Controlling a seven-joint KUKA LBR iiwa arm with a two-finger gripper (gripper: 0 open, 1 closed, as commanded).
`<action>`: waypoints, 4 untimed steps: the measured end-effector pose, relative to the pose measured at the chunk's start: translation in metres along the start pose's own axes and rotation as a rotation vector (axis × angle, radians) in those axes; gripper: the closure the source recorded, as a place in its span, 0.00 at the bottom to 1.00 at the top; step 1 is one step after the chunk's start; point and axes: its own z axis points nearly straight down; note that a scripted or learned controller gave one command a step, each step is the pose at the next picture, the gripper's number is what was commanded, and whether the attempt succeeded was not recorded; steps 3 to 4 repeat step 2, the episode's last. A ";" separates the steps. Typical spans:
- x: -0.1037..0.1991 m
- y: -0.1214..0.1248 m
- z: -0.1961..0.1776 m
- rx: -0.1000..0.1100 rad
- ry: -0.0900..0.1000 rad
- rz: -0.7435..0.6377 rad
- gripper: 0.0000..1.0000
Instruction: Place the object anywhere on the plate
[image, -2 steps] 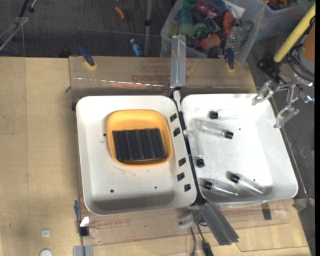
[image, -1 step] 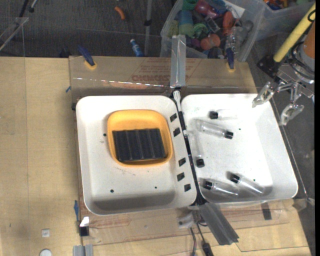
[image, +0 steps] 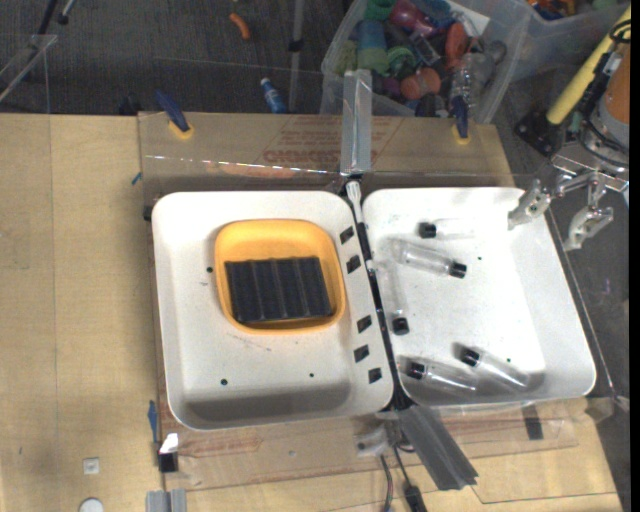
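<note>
An orange-yellow plate (image: 276, 234) lies in the left bin (image: 190, 300). A black ridged rectangular block (image: 277, 288) rests flat on the plate's middle. In the right bin (image: 520, 290) lie several clear tubes with black caps, among them one near the top (image: 436, 231), one below it (image: 432, 263) and one at the bottom (image: 490, 366). My gripper (image: 557, 214) hangs over the right bin's upper right corner, far from the plate. Its metal fingers (image: 528, 205) stand apart, open, with nothing between them.
A dark divider with black clips (image: 362, 300) runs between the two bins. A clear crate of coloured toys (image: 430, 45) sits beyond the bench at the back. Blue clamps (image: 176, 116) hold a sheet along the far edge.
</note>
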 end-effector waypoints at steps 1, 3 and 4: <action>-0.001 0.000 -0.014 0.000 0.000 -0.268 0.00; -0.008 0.004 0.001 -0.007 -0.001 -0.578 0.00; -0.008 0.004 0.001 -0.007 -0.001 -0.578 0.00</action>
